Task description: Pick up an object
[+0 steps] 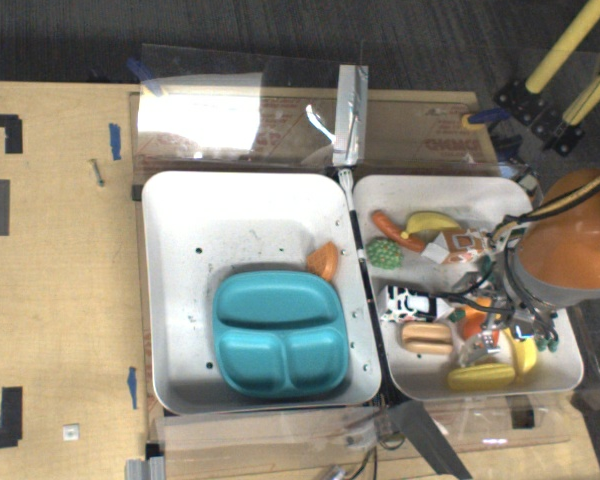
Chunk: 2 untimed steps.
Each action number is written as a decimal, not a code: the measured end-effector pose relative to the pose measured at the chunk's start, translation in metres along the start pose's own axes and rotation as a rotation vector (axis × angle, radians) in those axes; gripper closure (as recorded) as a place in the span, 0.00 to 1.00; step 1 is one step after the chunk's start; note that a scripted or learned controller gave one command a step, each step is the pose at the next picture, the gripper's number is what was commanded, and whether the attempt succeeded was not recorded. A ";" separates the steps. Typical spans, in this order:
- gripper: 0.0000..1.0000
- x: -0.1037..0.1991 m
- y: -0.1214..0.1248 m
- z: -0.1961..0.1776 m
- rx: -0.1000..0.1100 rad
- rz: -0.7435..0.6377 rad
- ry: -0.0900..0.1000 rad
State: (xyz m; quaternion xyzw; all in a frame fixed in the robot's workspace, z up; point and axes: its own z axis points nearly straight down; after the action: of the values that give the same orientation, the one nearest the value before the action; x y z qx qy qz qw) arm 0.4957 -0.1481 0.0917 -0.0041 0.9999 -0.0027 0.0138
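gripper (495,330) is seen low in right bin (565,368), over clutter of toy food at near right side; opening state cannot be told, nothing is seen clearly held. hot dog (426,337) lies just left of gripper, yellow banana (482,375) at near side. black and white toy (408,304), green ball (385,254), carrot (388,226) lie further left and far. in left bin (170,268), teal divided tray (280,333) is placed near, orange piece (324,261) touching its far right corner.

The arm (572,243) reached in from the right, its orange band uppermost. Its gripper (495,330) pointed down, low over the right side, with cables looped around the wrist.
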 end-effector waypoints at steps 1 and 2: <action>0.00 0.003 0.012 -0.002 0.008 0.018 -0.008; 0.00 -0.003 0.008 0.001 0.000 -0.025 0.004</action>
State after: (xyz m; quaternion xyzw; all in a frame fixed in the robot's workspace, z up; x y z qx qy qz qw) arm 0.4987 -0.1404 0.0912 -0.0165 0.9998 -0.0030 0.0119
